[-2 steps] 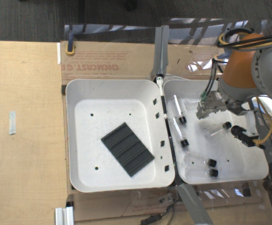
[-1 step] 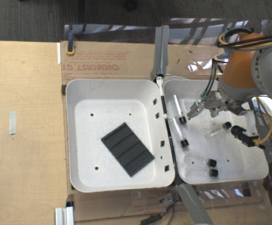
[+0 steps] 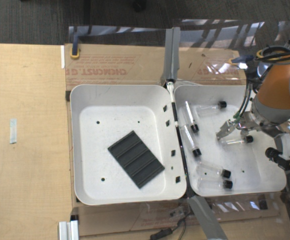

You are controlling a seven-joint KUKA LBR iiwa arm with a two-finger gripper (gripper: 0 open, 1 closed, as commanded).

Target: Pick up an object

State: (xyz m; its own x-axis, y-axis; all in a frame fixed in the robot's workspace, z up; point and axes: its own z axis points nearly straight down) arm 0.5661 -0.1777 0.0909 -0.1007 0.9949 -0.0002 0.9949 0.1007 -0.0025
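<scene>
L bin (image 3: 80, 149): one dark ribbed rectangular pad (image 3: 136, 159) lies flat near centre, turned diagonal, apart from all walls. Not being addressed.

Divider between bins, then R bin (image 3: 265, 184): several clear plastic vials w/ black caps, scattered. Two lie along the L wall, one above the other (image 3: 190, 118) and (image 3: 191, 143). One near the back (image 3: 212, 106). Two close together at the front (image 3: 216, 176). One more vial (image 3: 237, 140) lies mid-bin, cap pointing R, just under the gripper.

Gripper (image 3: 228, 129): down inside R bin, metal fingers angled toward bin floor, tips at or just beside the mid-bin vial. Fingers appear somewhat apart; nothing seen between them, so no hold confirmed. Contact w/ vial: cannot tell.

Step, by judgement: descent/approach onto target, grasp not yet made. Next move calls for centring the tips across the vial body, closing, then lifting. Risk: smooth round vial may roll or squirt out.
</scene>
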